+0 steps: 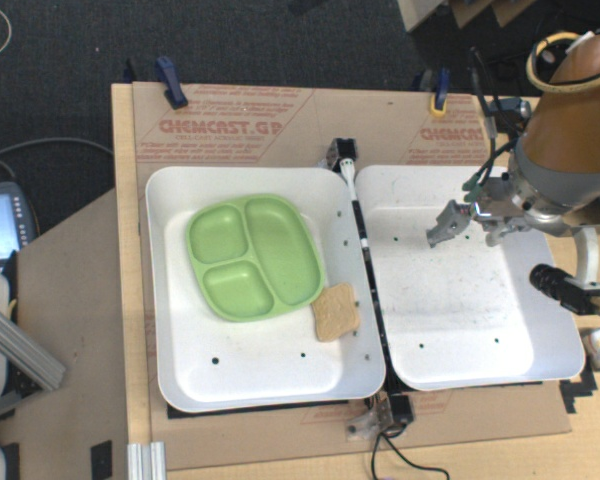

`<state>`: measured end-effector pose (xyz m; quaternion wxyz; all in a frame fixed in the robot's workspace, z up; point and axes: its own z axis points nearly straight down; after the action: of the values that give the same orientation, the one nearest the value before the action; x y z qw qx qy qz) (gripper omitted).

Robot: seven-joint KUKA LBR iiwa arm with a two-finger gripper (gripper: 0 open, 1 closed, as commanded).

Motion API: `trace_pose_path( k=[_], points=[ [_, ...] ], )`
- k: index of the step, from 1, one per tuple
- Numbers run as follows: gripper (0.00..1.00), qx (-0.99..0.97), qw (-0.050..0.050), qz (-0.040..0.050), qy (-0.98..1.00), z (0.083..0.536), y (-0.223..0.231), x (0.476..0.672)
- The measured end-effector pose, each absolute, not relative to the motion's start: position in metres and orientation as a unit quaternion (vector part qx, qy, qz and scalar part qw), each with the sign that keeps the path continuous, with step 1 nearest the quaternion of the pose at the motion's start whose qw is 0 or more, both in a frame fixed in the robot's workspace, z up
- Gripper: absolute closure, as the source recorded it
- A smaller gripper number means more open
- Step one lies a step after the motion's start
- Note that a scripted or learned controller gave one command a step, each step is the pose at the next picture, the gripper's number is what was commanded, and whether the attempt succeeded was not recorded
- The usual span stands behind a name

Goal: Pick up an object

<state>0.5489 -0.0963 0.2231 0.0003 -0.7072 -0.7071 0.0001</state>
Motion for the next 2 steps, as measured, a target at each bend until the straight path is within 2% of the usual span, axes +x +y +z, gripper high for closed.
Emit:
trace_pose_path(
  k=[1, 2],
  points=[
    [0.00, -0.706, -0.008, -0.0071, -0.708, 0.420, -0.079, 0.503],
    [0.00, -0.704, -0.006, -0.0073, -0.710, 0.544, -0.015, 0.479]
  ],
)
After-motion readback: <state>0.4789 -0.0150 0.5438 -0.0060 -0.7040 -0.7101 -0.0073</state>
